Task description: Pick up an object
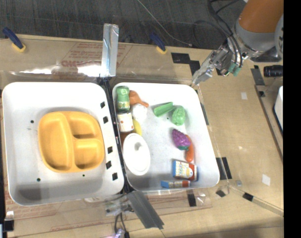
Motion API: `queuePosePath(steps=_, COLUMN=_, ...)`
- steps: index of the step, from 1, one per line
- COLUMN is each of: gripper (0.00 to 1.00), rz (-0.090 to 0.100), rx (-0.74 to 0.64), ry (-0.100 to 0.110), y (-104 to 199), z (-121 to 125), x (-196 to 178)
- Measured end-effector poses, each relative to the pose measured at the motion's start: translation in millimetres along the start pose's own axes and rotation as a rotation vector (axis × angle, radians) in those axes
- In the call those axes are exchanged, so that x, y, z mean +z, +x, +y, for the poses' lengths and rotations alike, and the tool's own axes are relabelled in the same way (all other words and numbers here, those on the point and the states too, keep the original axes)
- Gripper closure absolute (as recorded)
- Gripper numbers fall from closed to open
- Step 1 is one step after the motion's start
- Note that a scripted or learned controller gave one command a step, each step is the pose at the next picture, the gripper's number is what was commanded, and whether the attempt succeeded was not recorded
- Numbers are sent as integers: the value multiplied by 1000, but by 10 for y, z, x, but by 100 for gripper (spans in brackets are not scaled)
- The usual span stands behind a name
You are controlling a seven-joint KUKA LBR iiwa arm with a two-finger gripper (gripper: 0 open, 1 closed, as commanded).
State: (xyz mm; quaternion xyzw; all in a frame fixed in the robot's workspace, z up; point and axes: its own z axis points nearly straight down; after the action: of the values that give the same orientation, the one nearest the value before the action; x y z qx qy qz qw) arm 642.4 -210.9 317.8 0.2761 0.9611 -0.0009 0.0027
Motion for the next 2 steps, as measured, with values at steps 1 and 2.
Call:
queuePosePath(steps=1, gripper=100, rz=10, rx=300, ry=3, y=741, z=197, x=765)
queuePosePath(steps=2, gripper=100, rz=5, rx=223, ry=0, y=507, z=592, x=941)
